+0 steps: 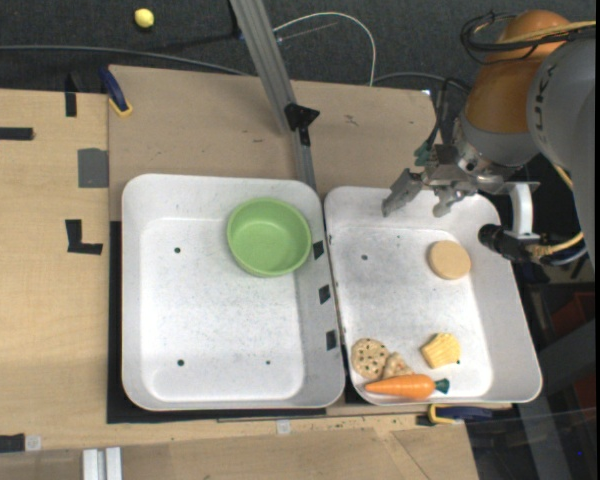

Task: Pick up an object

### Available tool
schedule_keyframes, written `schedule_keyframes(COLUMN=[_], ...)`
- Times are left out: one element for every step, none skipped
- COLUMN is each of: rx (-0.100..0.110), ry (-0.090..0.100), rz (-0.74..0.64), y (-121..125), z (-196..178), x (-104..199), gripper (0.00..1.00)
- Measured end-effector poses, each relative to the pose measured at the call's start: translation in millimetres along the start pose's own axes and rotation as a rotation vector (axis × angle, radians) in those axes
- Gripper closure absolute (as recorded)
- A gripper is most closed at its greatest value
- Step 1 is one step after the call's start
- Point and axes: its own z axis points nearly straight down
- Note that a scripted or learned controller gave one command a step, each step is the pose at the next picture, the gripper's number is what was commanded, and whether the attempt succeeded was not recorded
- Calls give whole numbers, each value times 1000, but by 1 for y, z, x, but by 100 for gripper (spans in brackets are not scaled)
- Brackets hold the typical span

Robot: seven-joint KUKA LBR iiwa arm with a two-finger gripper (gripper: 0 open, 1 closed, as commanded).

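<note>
My gripper [424,200], fingers spread and empty, hovers over the right bin's [380,298] far edge; the round biscuit [448,260] lies nearby. I should centre above before descending.

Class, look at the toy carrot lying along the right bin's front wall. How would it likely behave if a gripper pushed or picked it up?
The carrot looks tapered and round, so it would probably roll or pivot when pushed. Its smooth surface may slip from a gripper. It likely is light.
</note>
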Motion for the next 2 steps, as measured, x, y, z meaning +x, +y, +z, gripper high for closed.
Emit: schedule_keyframes(rx=[0, 5], ry=[0, -1], rz=[0, -1], y=[0, 8], z=[0, 57], x=[0, 4], gripper=[0, 0])
